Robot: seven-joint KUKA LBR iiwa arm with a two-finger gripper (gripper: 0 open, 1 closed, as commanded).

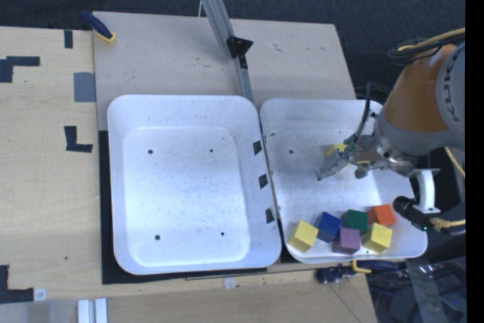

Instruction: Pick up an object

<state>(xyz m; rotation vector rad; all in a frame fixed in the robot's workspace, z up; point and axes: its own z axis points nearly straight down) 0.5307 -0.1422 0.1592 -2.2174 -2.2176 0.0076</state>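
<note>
Yellow block (333,151) partly hidden behind gripper (330,166), mid right bin (302,121); grasp impossible to tell. Six more blocks (344,231) crowded along that bin's near edge. Open floor toward its far wall.

I have one camera, fixed high above the bench (189,57), and it looks down at a slant, not straight. It stands far enough to take both white bins whole: the left bin (121,185) is near the centre, the right bin (302,125) toward 3 o'clock. The arm (423,98) enters from 3 o'clock. Dark floor fills the 12 o'clock side, and the bench edge runs along 6 o'clock
</note>
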